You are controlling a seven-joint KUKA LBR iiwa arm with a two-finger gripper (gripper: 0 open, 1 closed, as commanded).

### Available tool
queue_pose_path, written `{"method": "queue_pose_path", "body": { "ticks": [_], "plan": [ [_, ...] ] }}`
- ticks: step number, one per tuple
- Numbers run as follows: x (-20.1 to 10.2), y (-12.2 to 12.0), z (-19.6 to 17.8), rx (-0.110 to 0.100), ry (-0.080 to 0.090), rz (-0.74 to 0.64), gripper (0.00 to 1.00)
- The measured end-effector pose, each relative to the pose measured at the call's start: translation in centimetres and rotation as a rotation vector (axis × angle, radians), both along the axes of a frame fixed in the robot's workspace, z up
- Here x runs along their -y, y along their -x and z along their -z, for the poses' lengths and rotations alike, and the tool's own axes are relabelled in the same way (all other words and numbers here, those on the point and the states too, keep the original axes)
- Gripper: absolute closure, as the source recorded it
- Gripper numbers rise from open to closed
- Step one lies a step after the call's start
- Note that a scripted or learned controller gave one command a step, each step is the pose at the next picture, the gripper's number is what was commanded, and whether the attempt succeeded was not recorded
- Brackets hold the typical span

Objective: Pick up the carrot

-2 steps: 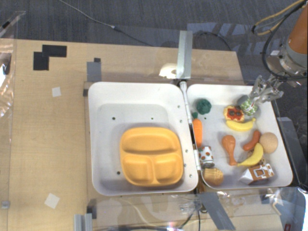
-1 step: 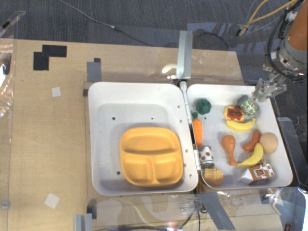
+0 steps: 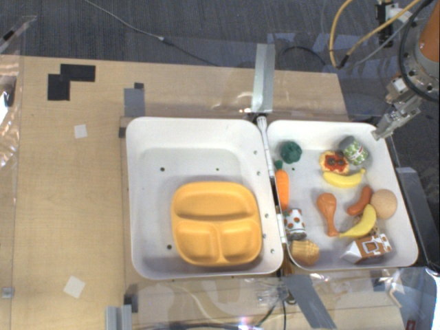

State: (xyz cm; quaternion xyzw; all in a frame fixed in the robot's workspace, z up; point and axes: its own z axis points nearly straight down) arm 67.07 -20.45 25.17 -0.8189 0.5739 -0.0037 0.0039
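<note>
- Carrot [image 3: 282,188] is seen lying in the right bin [image 3: 405,249], hard against that bin's left wall, with its green top toward the far end and its orange body running down toward the near end.
- A dark green broccoli-like piece [image 3: 291,151] lies just beyond the carrot's top, and a small spotted cup-like toy [image 3: 295,222] sits just beside its lower tip.
- The gripper [image 3: 390,120] is seen at the far right corner of the right bin, well apart from the carrot; nothing is seen between its fingers, and how far they are parted cannot be told.
- The carrot is judged to be a light, rigid plastic toy with a smooth, somewhat slippery skin, so little force should be needed and breakage is not a concern.
- A hold across the thick orange middle is judged best, since the taper toward the tip could let it slide out.
- The wall touching one side is judged the main difficulty: little room is left there for a finger, so a grip along the carrot's length, or a nudge away from the wall, may be called for.
- The yellow divided plate [image 3: 216,223] lies in the left bin [image 3: 148,143].
</note>
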Motion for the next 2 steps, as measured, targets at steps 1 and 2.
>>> {"method": "queue_pose_path", "body": {
  "ticks": [1, 2],
  "plan": [
    [-2.4, 9.8, -0.4, -0.004, 0.000, 0.185, 1.00],
    [-1.6, 2.1, -1.6, -0.002, 0.000, -0.153, 1.00]
  ]
}}
